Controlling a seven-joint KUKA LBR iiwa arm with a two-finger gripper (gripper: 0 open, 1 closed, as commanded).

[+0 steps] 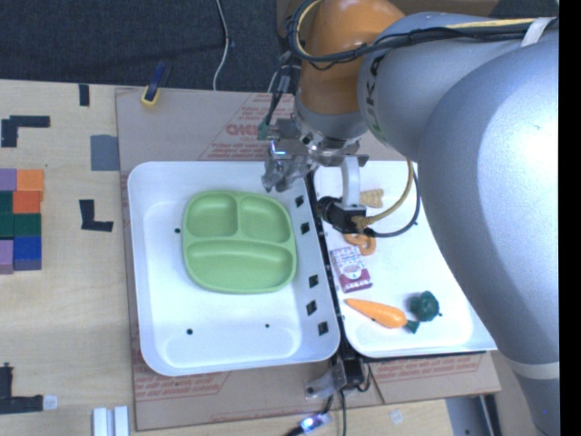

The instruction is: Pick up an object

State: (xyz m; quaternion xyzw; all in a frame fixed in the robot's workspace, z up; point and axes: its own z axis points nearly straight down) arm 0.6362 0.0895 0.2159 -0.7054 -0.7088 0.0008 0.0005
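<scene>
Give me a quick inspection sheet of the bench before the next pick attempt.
Surface: left bin and right bin, white, on cardboard sheet.
Job's things: carrot, purple packet, beige piece in right bin; green divided plate in left bin.
Clutter: nothing seen.
Grippers: gripper over the far end of the divide between bins.
Cables: black cable behind the bench.
Surroundings: coloured blocks on bench at left.

White bins [227, 325] [404, 275]: 2. Green divided plate [239, 242]: 1. Toy carrot [375, 312]: 1. Dark green toy [422, 305]: 1. Printed packet [349, 269]: 1.
</scene>
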